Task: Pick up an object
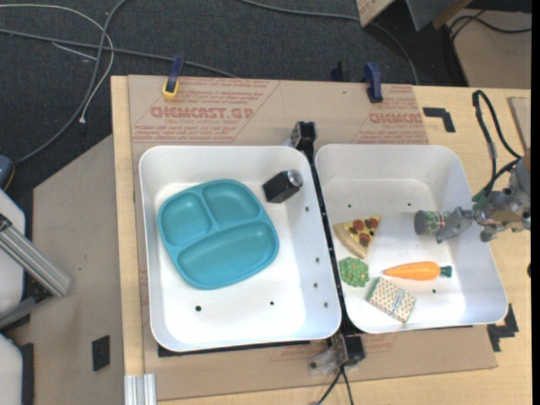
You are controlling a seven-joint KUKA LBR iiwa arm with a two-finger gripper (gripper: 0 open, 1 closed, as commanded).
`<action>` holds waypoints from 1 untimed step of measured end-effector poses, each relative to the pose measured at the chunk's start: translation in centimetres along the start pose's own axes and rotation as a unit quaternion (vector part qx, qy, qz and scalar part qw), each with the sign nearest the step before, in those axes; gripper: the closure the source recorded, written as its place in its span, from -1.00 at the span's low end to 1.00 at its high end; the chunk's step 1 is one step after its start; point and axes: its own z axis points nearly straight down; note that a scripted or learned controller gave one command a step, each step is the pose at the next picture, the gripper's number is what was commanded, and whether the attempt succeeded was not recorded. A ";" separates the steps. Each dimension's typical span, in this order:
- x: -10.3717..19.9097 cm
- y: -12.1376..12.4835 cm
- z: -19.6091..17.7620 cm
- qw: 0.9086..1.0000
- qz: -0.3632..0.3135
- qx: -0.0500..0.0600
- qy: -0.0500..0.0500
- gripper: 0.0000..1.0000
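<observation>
Right now I see the gripper (440,224) low in the right bin (405,163), near its right wall, its fingers closed on a small green-and-white object (429,221). Below it lies a toy carrot (415,270), with a pizza slice (359,233), a green broccoli piece (353,271) and a patterned packet (391,299) further left. The left bin (169,167) has a teal divided plate (218,233) and a black cylinder (282,186).

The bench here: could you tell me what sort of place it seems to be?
Probably a robotics lab: two white bins clamped to a board, toy food such as a carrot, loose cables on carpet.
</observation>
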 end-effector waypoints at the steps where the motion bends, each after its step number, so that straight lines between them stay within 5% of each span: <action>1: 1.1 0.1 5.4 1.000 0.000 0.001 0.001 -1.00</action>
